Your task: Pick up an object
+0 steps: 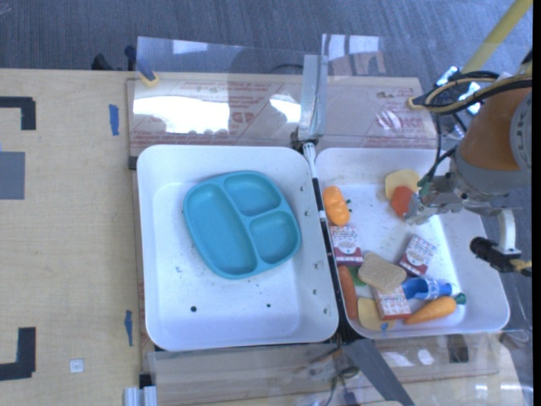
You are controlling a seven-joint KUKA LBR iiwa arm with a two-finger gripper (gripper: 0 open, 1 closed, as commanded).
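Observation:
The right bin [482, 311] holds several toy foods. A red piece [401, 200] lies beside a yellow piece [401, 180] near its back. My gripper [418, 207] is down at the red piece's right side, touching or nearly touching it. An orange fruit [336, 205] sits by the left wall. Toward the front lie two small packets [345, 245] [420, 255], a bread slice [382, 271], a blue bottle [427, 288] and a carrot [431, 309].
The left bin [169, 311] bears a blue divided plate [243, 222]. A clear screen [313, 91] stands behind both bins. The arm's orange band [494, 134] hangs over the right bin's back right corner. Cables [456, 87] loop above it.

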